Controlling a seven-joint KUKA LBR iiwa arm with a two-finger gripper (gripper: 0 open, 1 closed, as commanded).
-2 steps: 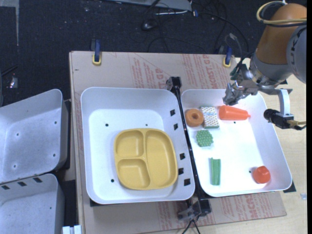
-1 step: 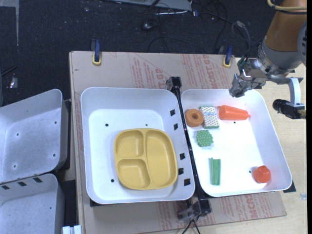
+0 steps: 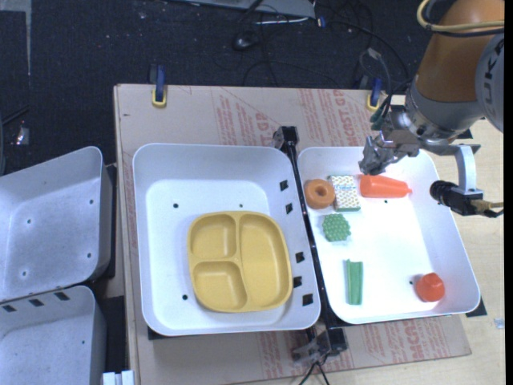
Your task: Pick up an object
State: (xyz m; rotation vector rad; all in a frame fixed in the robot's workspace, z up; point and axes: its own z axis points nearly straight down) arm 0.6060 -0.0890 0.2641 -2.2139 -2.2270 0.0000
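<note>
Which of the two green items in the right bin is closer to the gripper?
The round, bumpy green piece, just below the speckled block. The long flat green strip lies farther down the bin, away from the gripper.

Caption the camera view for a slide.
Gripper hovers by the orange carrot in the right bin; yellow tray sits left.

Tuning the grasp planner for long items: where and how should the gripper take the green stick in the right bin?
Grip the green stick across its narrow width near the middle, coming straight down from above. It lies flat on the right bin floor, long axis running toward the near rim, with bare floor on both long sides, so the fingers would likely fit either side.
</note>
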